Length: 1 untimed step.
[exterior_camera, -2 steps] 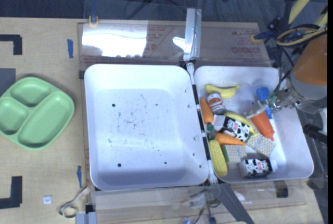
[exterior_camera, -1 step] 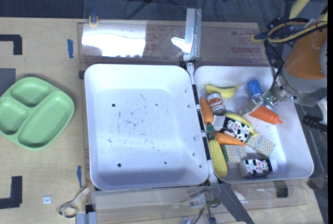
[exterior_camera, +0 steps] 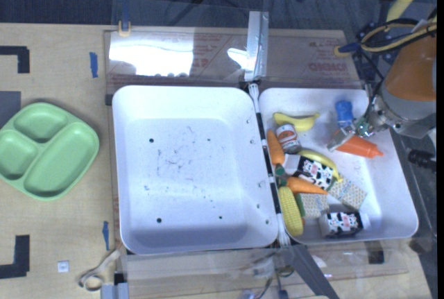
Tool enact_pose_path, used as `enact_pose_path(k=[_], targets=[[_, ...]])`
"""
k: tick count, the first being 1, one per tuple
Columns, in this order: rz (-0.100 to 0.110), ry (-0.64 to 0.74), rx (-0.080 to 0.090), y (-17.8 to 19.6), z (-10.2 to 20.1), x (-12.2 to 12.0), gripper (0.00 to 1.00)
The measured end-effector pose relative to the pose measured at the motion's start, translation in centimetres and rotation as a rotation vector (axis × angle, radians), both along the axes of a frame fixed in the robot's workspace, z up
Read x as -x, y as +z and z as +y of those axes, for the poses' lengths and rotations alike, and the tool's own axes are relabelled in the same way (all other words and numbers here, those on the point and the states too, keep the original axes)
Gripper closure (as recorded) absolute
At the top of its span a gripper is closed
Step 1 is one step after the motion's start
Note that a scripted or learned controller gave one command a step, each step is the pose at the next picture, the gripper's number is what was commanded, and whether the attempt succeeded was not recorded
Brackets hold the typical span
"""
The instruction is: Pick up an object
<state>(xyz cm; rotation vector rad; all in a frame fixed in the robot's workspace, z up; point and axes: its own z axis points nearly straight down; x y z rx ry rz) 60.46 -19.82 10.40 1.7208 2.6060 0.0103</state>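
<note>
Now the gripper (exterior_camera: 350, 130) hangs low in the right bin (exterior_camera: 402, 211), metal fingers spread, just left of a smooth orange carrot (exterior_camera: 360, 146). That tapered plastic cone lies flat near the bin's far right side, its long axis crosswise, tip pointing right.

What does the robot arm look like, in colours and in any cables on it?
The arm is grey, with a wide orange band above the wrist. Yellow and dark cables loop over its upper part. The gripper at its end is small, of silvery metal.
</note>
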Motion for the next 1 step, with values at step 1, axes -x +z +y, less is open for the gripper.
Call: enact_pose_path(k=[1], targets=[[0.016, -0.079, -0.005, 10.15, 4.14, 2.04, 1.00]])
